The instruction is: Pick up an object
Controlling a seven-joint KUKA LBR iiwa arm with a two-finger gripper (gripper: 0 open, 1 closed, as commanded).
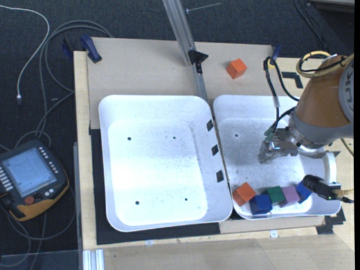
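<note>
Camera view shows you the surface [140, 61], the right bin [242, 122] and the arm's jaws [270, 152] poised above its floor, their opening impossible to tell, so you're pre-grasp: next, descend onto the blocks [273, 197] along the near wall.

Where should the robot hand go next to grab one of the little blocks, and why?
Probably toward the near edge of the right bin and down. The gripper hangs over bare bin floor with nothing under it, while the blocks sit in a row along that edge: orange block, blue block, green block, purple block. The orange one at the row's end looks easiest to reach.
</note>
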